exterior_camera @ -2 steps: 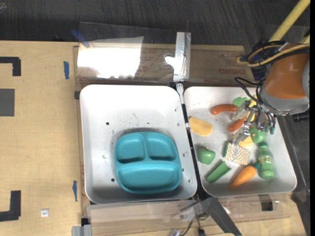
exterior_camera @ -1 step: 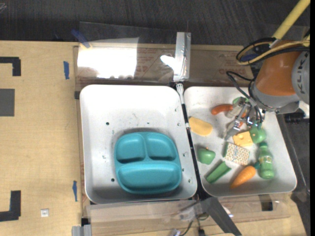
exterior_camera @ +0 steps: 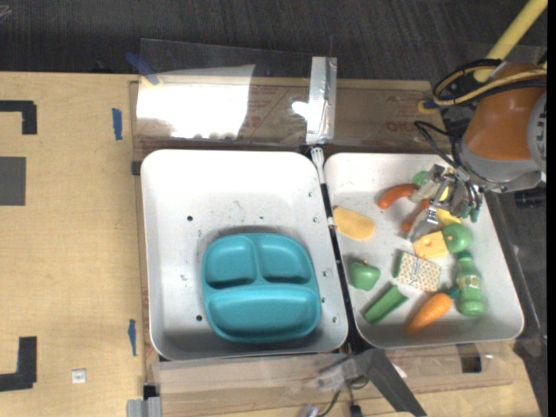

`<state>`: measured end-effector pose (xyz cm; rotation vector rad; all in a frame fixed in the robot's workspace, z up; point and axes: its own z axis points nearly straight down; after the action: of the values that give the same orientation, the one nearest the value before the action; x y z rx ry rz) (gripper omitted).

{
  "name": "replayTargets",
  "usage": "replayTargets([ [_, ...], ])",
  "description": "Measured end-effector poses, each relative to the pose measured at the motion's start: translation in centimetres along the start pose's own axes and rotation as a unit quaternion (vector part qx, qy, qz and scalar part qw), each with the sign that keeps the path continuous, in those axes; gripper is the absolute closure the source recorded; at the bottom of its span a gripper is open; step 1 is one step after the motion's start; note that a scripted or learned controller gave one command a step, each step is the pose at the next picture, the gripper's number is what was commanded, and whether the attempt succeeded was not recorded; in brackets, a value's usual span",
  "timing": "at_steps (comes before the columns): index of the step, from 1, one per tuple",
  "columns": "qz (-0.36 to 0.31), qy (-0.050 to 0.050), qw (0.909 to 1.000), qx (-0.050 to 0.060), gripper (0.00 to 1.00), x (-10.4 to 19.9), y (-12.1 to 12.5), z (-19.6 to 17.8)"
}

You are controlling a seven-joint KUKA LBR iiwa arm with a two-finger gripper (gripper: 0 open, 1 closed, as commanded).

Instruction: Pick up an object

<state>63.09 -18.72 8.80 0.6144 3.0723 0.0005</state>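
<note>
You are looking down on a tan counter (exterior_camera: 69, 259) with black tape marks along its left edge and blue tape bits, where two white bins are sitting side by side below a clear plastic sheet (exterior_camera: 226, 102) at the far edge. The left bin (exterior_camera: 165, 189) is carrying a teal divided tray (exterior_camera: 259, 287), while the right bin (exterior_camera: 512, 311) is holding toy foods: a yellow piece (exterior_camera: 354, 223), green pepper (exterior_camera: 364, 274), carrot (exterior_camera: 431, 311). The end effector (exterior_camera: 439, 200) is sitting low in the right bin's far right corner among the toys; whether it is spread or closed you cannot tell.
</note>
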Motion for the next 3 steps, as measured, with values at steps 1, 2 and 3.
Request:
replayTargets([
  [1,0.017,0.0,0.9998,0.0,0.0,4.3,2.1,-0.1],
  [2,0.096,-0.002,0.9954,-0.001,0.0,5.0,6.6,-0.1],
  [3,0.126,-0.002,0.9921,0.0,0.0,4.1,8.1,-0.1],
])
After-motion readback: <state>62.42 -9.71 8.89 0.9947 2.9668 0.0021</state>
